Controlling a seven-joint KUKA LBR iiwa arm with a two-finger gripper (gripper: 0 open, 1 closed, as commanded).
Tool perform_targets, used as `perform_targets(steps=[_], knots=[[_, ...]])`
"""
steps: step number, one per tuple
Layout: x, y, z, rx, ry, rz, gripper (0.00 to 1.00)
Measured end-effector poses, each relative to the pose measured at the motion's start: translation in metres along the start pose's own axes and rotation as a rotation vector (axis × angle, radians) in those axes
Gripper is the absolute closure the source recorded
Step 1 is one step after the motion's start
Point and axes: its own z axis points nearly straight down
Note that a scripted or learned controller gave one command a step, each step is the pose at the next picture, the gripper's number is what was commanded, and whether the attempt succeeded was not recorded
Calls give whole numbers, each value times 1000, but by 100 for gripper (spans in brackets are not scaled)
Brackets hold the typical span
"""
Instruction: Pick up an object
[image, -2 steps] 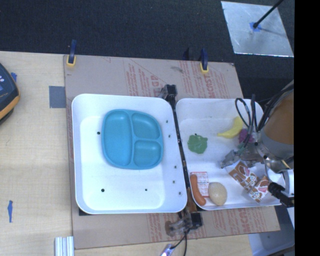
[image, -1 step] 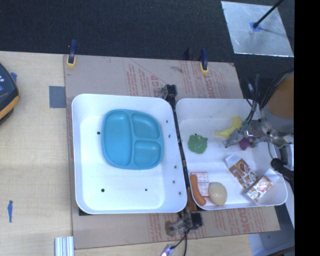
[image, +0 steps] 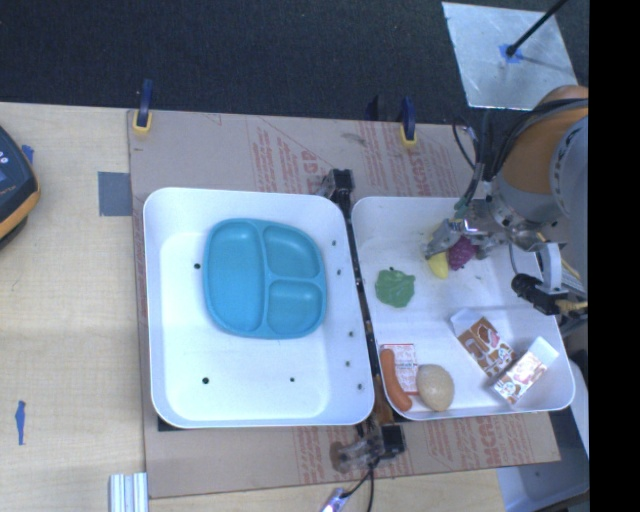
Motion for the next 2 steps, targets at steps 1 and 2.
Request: perform_targets(steps=[1,2], knots=[[-1,0,-10,2,-1,-5,100],[77,9,-53,-3,1,-1,100]])
